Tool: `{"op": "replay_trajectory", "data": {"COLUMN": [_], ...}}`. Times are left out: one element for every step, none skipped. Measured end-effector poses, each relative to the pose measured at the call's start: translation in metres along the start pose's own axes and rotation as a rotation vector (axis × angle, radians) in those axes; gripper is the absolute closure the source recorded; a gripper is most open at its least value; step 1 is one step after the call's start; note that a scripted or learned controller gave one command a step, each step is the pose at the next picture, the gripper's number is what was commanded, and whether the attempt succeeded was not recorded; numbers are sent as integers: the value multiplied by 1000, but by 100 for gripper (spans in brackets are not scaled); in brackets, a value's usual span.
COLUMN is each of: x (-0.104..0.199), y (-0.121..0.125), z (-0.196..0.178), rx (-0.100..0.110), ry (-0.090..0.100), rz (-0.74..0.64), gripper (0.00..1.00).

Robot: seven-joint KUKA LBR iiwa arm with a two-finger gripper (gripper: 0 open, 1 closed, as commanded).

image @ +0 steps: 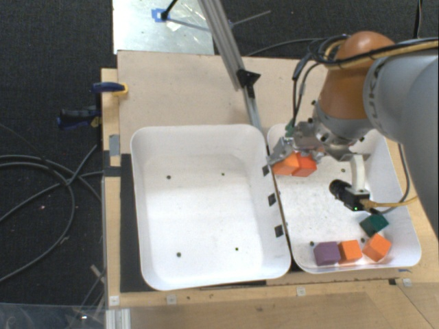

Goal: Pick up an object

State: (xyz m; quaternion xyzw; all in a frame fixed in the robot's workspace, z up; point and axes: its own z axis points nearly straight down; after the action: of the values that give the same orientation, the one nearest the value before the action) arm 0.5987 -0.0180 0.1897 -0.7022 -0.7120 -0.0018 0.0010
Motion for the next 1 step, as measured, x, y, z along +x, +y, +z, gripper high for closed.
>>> {"op": "replay_trajectory", "data": {"x": [50], "y": [-59], "z": [0], "rx": [7], "ry": [0], "rz": [4], "gripper": [100]}}
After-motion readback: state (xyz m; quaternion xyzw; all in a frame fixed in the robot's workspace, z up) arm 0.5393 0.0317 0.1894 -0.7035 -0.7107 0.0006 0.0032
